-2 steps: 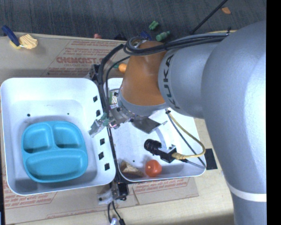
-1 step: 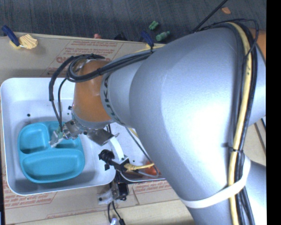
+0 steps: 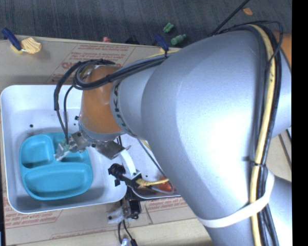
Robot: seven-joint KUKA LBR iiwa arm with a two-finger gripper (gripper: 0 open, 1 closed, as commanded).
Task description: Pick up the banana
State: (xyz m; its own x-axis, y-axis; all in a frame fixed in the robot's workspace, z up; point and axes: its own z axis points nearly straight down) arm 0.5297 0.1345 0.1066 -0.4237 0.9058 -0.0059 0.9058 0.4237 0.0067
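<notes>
Looking down from the camera view, we see the grey arm [image 3: 205,127] covering most of the table [image 3: 51,53]. The jaws hang over a blue divided tray [image 3: 51,170] in the left white bin [image 3: 13,117]; we cannot tell whether they are spread. We cannot locate the banana.

Robotics lab or test cell, not a home. A big grey arm [image 3: 205,132] with an orange band [image 3: 97,104] hung over a bench [image 3: 92,53] topped with printed cardboard. Black cables [image 3: 64,94] looped off the wrist; a yellow hose [image 3: 264,111] ran down the arm. A white bin [image 3: 10,137] held a blue divided tray [image 3: 54,168]. Blue clamps [image 3: 11,37] pinned the cardboard at the bench's edge. Dark carpet [image 3: 92,9] lay beyond.
</notes>
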